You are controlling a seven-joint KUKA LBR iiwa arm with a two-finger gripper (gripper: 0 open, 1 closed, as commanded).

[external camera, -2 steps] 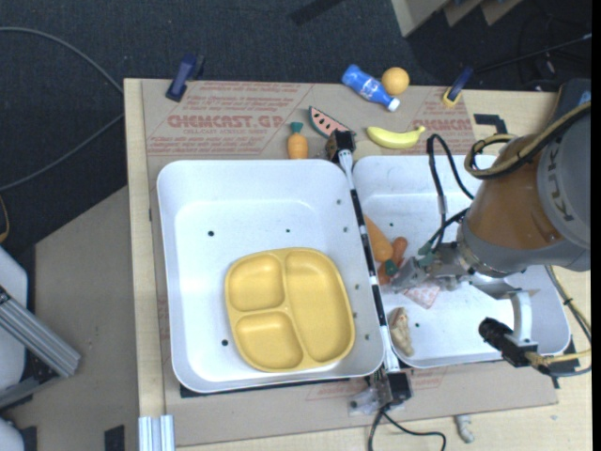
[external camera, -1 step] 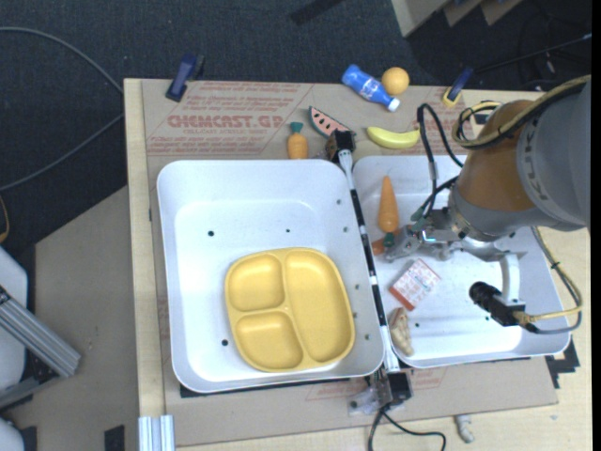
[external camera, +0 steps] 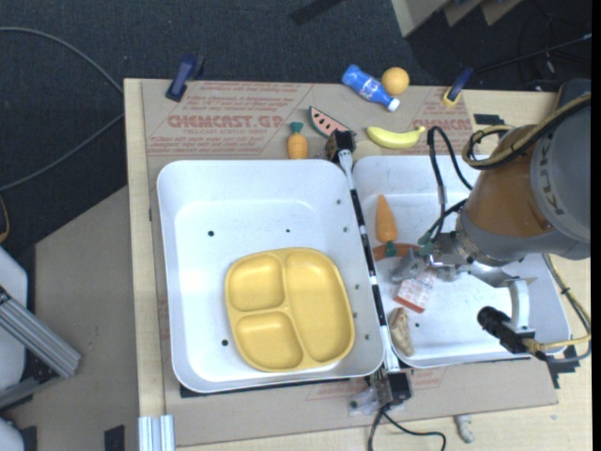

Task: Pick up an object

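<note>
From above, the arm (external camera: 526, 195) reaches in from the right over the right bin (external camera: 470, 341), its orange band sitting above the wrist. The gripper (external camera: 413, 266) hangs low near the left wall of that bin, and its tip is a dark blur, so whether it has hold of anything cannot be made out.

A carrot (external camera: 386, 218) lies in the right bin just above and to the left of the gripper, near it but apart. A small packet (external camera: 413, 294) with red print lies just below the gripper, so close that touching or not cannot be told. A brownish piece (external camera: 401, 332) lies further down, by the bin's lower left corner.

The left bin (external camera: 188, 214) holds a yellow divided plate (external camera: 288, 306) in its lower half.

On the board behind the bins lie a banana (external camera: 394, 137), a blue bottle (external camera: 366, 85), an orange (external camera: 395, 80), a melon slice (external camera: 325, 120) and a small carrot toy (external camera: 298, 145), all well apart from the gripper.
</note>
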